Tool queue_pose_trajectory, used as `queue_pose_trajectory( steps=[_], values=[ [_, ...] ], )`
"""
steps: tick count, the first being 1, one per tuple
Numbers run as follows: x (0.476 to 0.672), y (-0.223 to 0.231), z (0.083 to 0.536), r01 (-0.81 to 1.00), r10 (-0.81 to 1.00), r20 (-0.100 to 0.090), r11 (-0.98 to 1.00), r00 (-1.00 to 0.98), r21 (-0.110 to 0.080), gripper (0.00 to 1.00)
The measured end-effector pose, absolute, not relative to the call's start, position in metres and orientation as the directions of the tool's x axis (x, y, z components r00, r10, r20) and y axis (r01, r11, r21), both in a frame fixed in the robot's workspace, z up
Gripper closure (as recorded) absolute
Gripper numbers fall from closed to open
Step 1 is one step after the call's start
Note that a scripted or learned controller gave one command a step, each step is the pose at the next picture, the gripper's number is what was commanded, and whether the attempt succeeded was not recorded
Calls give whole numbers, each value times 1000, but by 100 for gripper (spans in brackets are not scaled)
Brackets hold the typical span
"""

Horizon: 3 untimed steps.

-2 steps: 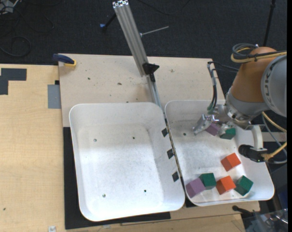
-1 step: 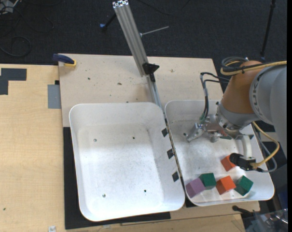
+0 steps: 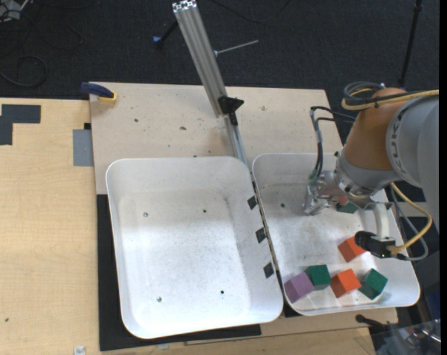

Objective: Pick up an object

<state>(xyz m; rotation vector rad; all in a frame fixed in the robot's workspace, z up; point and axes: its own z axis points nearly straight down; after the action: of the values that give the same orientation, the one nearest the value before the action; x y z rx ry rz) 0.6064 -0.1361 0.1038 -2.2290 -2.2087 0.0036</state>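
Observation:
My gripper (image 3: pixel 314 203) hangs low over the right bin (image 3: pixel 289 176), in its upper middle, reaching in from the right under the grey and orange wrist. Several small blocks lie in the bin's near right part: an orange block (image 3: pixel 350 248), a purple block (image 3: pixel 298 286), a green block (image 3: pixel 318 275), a second orange block (image 3: pixel 346 282) and a dark green block (image 3: pixel 373 282). A bit of teal (image 3: pixel 348 208) peeks out just right of the gripper, mostly hidden by the wrist. The blocks lie well below the gripper in the view.
The left bin (image 3: pixel 134 198) sits beside the right one, with black clips (image 3: pixel 258 234) along the shared wall. A slanted aluminium bar (image 3: pixel 202 58) rises behind the bins. Cables (image 3: pixel 400 235) hang off the arm at the right. A blue-yellow clamp (image 3: pixel 99 91) lies at the bench's far left corner.

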Motion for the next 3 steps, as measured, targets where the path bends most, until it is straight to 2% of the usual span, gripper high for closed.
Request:
queue_pose_trajectory(
  steps=[1, 3],
  values=[
    [617, -136, 160, 1000, 1000, 0, 1, -1, 3, 100],
    [610, -141, 269, 1000, 1000, -1, 2, -2, 4, 100]
  ],
)
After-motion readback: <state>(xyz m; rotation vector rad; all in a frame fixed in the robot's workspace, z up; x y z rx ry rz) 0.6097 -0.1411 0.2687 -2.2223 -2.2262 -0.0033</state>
